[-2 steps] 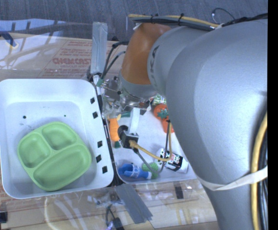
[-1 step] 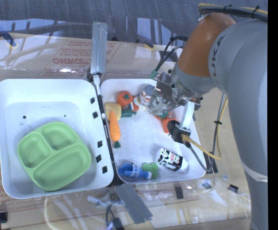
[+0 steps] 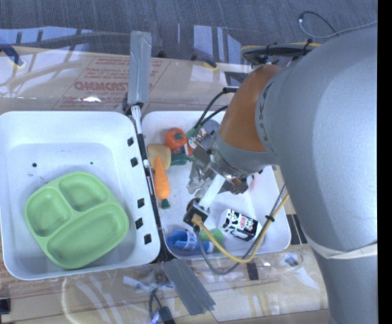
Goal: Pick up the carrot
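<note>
Carrot (image 3: 161,181), tapered smooth orange, against white bin wall (image 3: 277,201)

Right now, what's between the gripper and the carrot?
In the camera view, only bare white bin floor lies between the gripper and the carrot, which lies along the right bin's left wall.

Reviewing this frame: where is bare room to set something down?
Bare floor lies in the left white bin, behind and left of the green divided plate. The right white bin is crowded around the orange carrot, under the grey arm.
</note>
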`<state>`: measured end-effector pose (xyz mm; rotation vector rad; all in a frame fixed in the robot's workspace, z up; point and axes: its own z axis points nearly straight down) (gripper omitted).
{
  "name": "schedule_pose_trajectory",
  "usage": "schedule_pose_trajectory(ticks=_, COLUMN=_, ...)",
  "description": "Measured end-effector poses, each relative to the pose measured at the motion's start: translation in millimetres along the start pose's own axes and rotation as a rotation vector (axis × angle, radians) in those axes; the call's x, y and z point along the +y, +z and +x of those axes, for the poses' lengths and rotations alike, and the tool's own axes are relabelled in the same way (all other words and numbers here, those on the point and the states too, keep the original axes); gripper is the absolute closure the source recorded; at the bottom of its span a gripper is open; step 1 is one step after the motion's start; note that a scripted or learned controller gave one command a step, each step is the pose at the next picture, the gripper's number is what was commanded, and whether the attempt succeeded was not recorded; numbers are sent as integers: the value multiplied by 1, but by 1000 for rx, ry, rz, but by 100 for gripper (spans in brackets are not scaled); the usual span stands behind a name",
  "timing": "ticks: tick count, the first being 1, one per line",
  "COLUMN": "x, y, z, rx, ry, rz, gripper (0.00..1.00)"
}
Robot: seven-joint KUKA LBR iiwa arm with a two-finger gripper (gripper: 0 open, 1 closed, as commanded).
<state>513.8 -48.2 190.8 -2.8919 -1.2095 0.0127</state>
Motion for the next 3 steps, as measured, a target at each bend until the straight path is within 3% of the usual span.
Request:
schedule_pose_trajectory(ticks=1, x=-77, y=2, z=45, rx=-1, ry=97, rz=0, gripper=100)
schedule_pose_trajectory(ticks=2, x=-32, y=-142, z=20, rx=6, ry=110, rz=-8, gripper=100)
schedule_pose_trajectory(ticks=3, x=-47, y=-45, z=89, rx=-3, ry=38, rz=-1, gripper=100)
